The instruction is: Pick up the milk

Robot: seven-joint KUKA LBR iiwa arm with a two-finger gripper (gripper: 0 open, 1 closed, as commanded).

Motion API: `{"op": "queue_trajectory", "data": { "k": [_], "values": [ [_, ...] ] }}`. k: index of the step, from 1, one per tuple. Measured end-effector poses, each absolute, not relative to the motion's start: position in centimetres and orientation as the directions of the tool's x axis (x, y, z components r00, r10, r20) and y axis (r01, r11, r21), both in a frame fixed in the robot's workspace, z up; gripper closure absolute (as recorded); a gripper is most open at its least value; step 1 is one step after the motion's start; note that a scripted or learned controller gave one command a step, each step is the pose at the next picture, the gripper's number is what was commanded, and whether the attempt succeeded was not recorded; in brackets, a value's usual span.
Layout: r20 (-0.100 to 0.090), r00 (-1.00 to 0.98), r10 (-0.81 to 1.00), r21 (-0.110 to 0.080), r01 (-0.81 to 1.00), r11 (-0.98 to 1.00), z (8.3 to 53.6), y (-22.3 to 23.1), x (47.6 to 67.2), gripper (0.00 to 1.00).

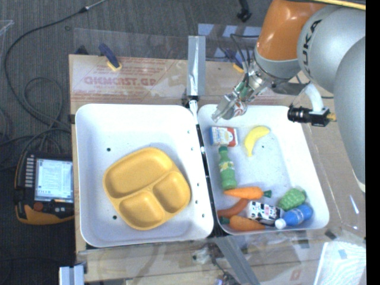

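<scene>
We cannot read the print on the small black-and-white spotted milk carton [263, 210]. It lies on its side near the front wall of the right-hand shallow white bin [309, 159], and its lower end is partly covered by the things crowded round it. An orange plastic carrot [243, 192] lies just behind it, a reddish-orange sausage-shaped piece [233, 208] and another orange carrot [246, 223] press in on its left, and a blue bottle with a white cap [295, 215] touches its right end, with a knobbly green vegetable [291, 198] just beyond.

The arm's two-finger gripper [232, 107] hangs over the far rim of that bin, well apart from the carton. Its fingers look spread with nothing between them, though they are small and blurred. Beneath it sit a red-and-white box [224, 136], a yellow banana [256, 138] and a green bottle [227, 169]. The left white bin [95, 123] holds a yellow divided plate [147, 187].
</scene>
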State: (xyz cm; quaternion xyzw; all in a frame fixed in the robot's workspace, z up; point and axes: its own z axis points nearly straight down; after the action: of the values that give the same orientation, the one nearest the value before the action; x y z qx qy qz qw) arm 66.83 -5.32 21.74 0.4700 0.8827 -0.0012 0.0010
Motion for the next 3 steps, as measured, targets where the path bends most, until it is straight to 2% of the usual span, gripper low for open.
{"op": "queue_trajectory", "data": {
  "k": [1, 2, 3],
  "values": [
    [-0.001, -0.266, 0.964, -0.001, 0.964, 0.266, 21.9, -3.3, 66.8, 1.0],
    [-0.003, -0.318, 0.948, -0.002, 0.948, 0.318, 22.0, -5.3, 66.8, 1.0],
    [-0.002, -0.405, 0.914, -0.002, 0.914, 0.405, 21.7, -3.3, 66.8, 1.0]
  ]
}}
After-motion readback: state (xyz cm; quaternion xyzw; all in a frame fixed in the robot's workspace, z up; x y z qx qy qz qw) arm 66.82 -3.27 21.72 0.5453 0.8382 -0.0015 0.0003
